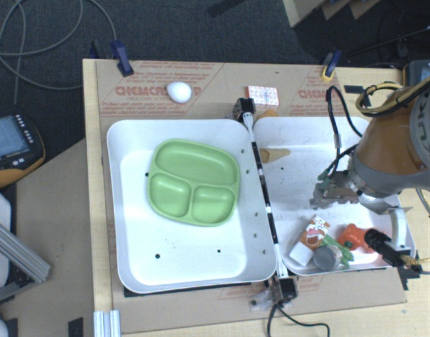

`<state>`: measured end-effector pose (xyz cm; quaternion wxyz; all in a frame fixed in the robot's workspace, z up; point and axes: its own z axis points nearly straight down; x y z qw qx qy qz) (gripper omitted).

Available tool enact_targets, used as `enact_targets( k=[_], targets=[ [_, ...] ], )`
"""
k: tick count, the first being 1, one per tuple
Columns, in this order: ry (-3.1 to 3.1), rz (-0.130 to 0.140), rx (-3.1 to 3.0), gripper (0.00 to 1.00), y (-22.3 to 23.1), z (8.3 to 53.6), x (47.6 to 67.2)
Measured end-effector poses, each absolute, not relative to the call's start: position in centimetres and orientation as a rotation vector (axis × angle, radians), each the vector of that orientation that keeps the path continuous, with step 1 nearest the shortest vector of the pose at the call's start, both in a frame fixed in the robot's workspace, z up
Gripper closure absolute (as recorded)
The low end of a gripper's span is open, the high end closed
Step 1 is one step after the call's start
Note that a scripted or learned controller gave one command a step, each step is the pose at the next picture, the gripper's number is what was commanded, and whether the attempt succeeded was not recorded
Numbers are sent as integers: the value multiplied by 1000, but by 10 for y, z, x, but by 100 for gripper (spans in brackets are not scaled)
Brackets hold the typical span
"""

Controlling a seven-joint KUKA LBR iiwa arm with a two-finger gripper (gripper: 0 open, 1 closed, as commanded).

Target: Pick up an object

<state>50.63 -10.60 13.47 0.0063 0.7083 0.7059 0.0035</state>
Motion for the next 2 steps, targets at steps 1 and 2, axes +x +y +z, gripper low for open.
enact_targets(
  k=[1,2],
  targets=[
    [2209,11,2216,0,-106,135,506],
    [2223,1,2220,0,-63,185,479]
  ],
)
